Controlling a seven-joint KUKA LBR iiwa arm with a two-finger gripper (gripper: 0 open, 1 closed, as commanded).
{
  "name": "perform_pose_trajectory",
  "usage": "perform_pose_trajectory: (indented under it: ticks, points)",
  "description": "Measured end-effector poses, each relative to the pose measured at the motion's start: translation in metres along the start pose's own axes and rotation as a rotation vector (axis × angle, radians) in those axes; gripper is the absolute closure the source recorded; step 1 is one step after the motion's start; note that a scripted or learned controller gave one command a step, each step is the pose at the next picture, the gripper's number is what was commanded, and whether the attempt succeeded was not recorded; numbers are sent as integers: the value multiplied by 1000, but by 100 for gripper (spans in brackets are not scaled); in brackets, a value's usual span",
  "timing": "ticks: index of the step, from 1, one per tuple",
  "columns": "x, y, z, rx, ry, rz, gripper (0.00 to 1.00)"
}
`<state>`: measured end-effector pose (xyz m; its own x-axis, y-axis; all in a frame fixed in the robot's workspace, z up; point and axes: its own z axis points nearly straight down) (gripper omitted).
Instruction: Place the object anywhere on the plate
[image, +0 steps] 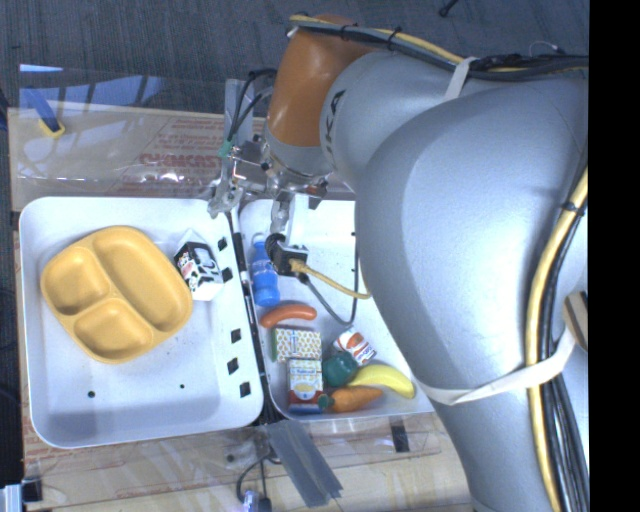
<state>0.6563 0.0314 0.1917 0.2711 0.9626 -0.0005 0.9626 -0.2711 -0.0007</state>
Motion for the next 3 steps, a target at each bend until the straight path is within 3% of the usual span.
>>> perform_pose_trajectory:
  ticks: [1,2,3]
  points:
    - [1,0,-10,1,0,-8,100]
    - [-52,14,0,4,0,15,100]
    - [47,-14,0,1,1,-70,100]
